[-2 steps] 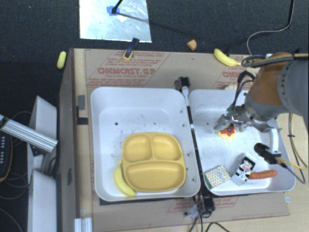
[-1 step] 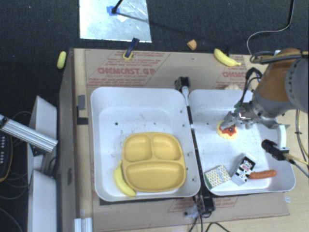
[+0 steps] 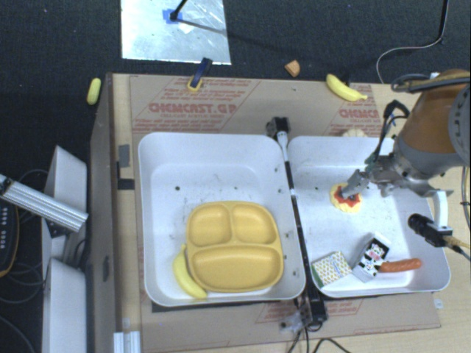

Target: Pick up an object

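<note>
Camera view looks down at a slant on a table [image 3: 221, 101] covered with printed brown cardboard, bearing two shallow white plastic bins side by side.

One grey arm with an orange band [image 3: 434, 127] reaches in from the right over the right bin [image 3: 324, 160]. Its gripper [image 3: 352, 190] sits low, right at one small round yellow-and-red toy [image 3: 346, 199] lying near the middle of that bin. The gripper tips touch or overlap the toy's upper edge, but I cannot tell whether they are spread or clenched, nor whether the toy is between them.

Three more things lie along the front of the right bin: one small green-and-white patterned box [image 3: 330, 268], one black-and-white carton [image 3: 372, 257] just beside it, and one orange sausage-shaped toy [image 3: 399, 265] touching the carton's right side.

The left bin [image 3: 162, 160] holds two things: one yellow three-compartment plastic tray [image 3: 234, 245] and one yellow toy banana [image 3: 187, 276] tucked against the tray's front left corner.

Outside the bins, a second yellow banana [image 3: 344, 87] lies on the table's far right edge, one small orange-brown block [image 3: 293, 68] lies on the dark floor beyond it, one small yellow object [image 3: 93, 90] rests off the table's left corner, and one shiny silver sheet [image 3: 175, 19] lies on the floor further back.
</note>
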`<action>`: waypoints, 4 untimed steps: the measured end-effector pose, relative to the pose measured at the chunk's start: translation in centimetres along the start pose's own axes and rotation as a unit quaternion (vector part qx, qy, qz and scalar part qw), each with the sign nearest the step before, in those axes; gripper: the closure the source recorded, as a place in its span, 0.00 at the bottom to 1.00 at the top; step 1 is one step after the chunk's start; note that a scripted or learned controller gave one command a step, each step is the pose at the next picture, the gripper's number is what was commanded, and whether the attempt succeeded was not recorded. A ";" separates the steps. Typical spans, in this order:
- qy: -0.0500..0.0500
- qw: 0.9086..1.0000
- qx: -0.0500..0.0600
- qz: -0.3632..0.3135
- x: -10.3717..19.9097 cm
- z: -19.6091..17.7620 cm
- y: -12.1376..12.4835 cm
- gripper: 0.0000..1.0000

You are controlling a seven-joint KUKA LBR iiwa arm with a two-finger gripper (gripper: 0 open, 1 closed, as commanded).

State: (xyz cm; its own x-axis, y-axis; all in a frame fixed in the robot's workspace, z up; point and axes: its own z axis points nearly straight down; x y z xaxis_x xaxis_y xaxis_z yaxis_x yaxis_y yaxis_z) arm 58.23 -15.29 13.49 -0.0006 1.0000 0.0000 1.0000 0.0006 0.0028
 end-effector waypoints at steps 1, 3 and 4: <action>0.000 1.000 0.001 0.000 -0.1 1.4 -3.5 0.00; 0.000 1.000 0.001 -0.001 2.2 5.1 0.5 0.00; 0.000 1.000 -0.003 -0.002 2.1 3.7 0.7 1.00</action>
State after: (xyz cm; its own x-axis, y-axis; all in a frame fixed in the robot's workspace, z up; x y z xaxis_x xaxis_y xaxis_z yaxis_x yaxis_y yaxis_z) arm 58.96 -13.14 9.77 -0.0050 1.0000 -0.0004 1.0000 0.0050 0.0081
